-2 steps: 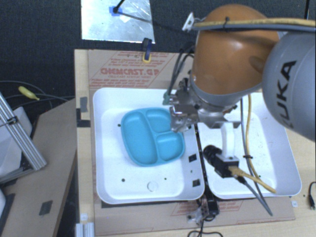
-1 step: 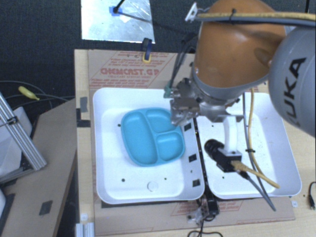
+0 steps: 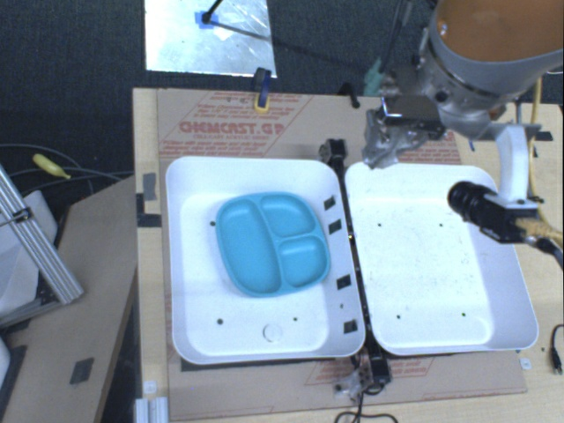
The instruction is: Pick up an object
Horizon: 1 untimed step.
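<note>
**Arm high over the right bin, blue tray in the left bin**

You see the grey arm with its orange band cut off by the top and right edges, so a large part of it is out of the frame. Its metal gripper hangs at the far rim of the right white shallow bin. The gripper is small, dark and partly blurred against the cardboard, so you cannot tell if the fingers are apart or together, and nothing can be made out between them.

A black cylindrical part on a white bracket reaches over the right side of this bin and hides a piece of its rim.

The light blue plastic tray with three compartments lies flat in the middle of the left white shallow bin, well apart from the gripper.

Both bins sit side by side, touching, on a brown cardboard sheet on the bench.
</note>
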{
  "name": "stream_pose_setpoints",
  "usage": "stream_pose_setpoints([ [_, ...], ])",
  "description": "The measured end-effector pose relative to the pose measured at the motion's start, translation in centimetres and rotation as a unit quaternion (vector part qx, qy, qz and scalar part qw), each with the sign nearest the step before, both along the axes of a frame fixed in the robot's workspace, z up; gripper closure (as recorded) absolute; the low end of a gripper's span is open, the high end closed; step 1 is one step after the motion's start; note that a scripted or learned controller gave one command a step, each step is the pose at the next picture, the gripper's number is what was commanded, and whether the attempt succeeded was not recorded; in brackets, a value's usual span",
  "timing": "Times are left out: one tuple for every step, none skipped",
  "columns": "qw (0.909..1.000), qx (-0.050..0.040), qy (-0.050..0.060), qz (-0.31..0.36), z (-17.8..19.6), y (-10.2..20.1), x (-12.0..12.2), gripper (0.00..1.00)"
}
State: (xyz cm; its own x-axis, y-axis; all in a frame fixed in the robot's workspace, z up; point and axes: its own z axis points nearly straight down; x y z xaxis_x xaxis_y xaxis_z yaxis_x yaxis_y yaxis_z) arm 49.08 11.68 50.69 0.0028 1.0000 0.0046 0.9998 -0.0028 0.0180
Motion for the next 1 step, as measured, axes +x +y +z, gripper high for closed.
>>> stream_pose_setpoints([
  [1.0, -0.0025, 0.009, 0.0, -4.74, -4.65, -0.43, 1.0],
])
